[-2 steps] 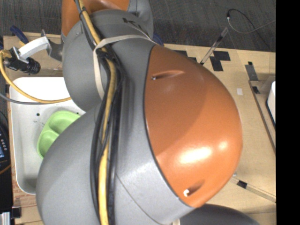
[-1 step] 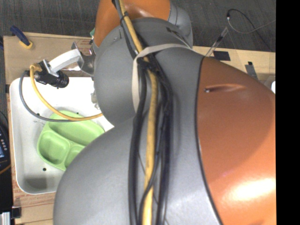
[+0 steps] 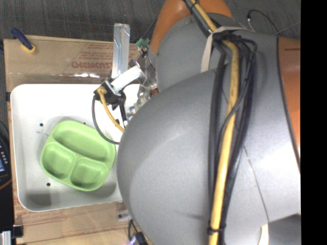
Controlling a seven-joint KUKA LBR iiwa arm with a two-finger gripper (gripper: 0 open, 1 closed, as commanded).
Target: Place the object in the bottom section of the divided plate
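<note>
A light green divided plate [image 3: 76,154] lies in the left white bin [image 3: 25,106], toward its lower left. It has one long section on its upper right side and two smaller ones along its lower edge, and nothing lies in any of them. My gripper [image 3: 122,55] is above the bin's far right corner, up and to the right of the plate and apart from it. It is seen end-on, with a white fitting and black and yellow cables just below it. I see nothing held in it. The grey arm [image 3: 204,137] hides the bench to the right.
Brown cardboard [image 3: 61,55] lies behind the left bin, with a blue and yellow clip [image 3: 23,40] at its far left corner. A cable loop [image 3: 102,116] hangs over the bin's right side near the plate's rim. A dark device sits at the left edge [image 3: 3,160].
</note>
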